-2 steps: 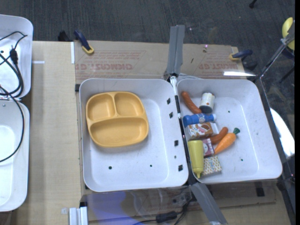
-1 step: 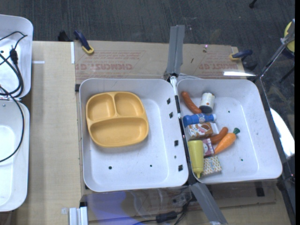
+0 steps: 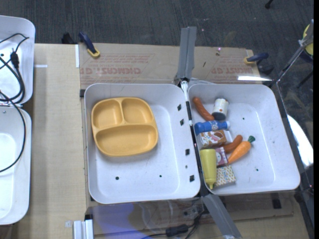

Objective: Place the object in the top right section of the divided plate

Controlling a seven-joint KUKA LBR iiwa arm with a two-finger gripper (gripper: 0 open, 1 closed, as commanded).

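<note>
A yellow divided plate (image 3: 124, 126) lies in the left bin (image 3: 134, 183), toward its upper left, with two small sections at the top and one long section below. All three sections are bare. The right bin (image 3: 269, 143) holds a cluster of toy foods along its left side: a sausage (image 3: 203, 108), a small white can (image 3: 220, 107), a blue-capped bottle (image 3: 213, 127), a snack packet (image 3: 213, 139), a carrot (image 3: 240, 150), a yellow mustard bottle (image 3: 209, 167) and a cracker packet (image 3: 225, 175).
A grey divider post (image 3: 187, 56) stands behind the seam between the bins. Clamps (image 3: 88, 45) hold brown cardboard at the back. White trays with black cables (image 3: 12, 68) sit at far left.
</note>
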